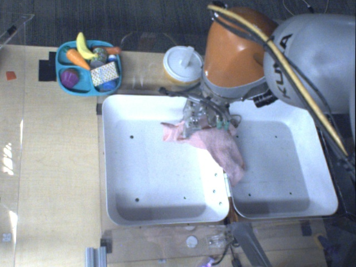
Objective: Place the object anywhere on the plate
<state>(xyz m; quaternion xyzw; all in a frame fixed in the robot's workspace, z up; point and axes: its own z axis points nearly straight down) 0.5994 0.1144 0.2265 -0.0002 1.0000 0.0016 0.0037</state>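
A pink cloth (220, 147) hangs from my gripper (194, 124) at the far edge of the left bin (139, 166). The fingers are shut on the cloth's upper fold. One corner points left over the left bin, and the longer tail drapes down to the right across the wall between the two bins. The blue divided plate (62, 71) stands on the bench beyond the left bin's far left corner, well to the left of the gripper. It carries toy food: a banana, a carrot, a purple piece and a speckled block.
A yellow cup with a white lid (181, 64) stands just behind the left bin, close to the wrist. The right bin (289, 171) lies under the arm. Light wooden bench extends to the left of the bins.
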